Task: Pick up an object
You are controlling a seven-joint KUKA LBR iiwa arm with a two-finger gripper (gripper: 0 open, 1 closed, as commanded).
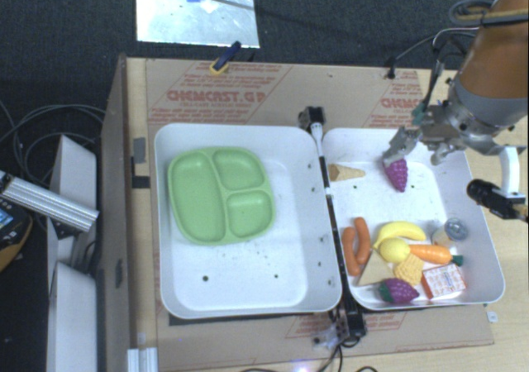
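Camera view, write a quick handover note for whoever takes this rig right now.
Gripper: over the upper part of the right bin, with a purple grape bunch just below its fingers; a secure hold isn't confirmed.
Near end of the right bin: sausages, banana, lemon, carrot, a second grape bunch, a red-and-white box. A cone-shaped piece lies by the divider.
Left bin: green divided plate.
Done: nothing clearly picked.
Left: confirm the grasp and lift.
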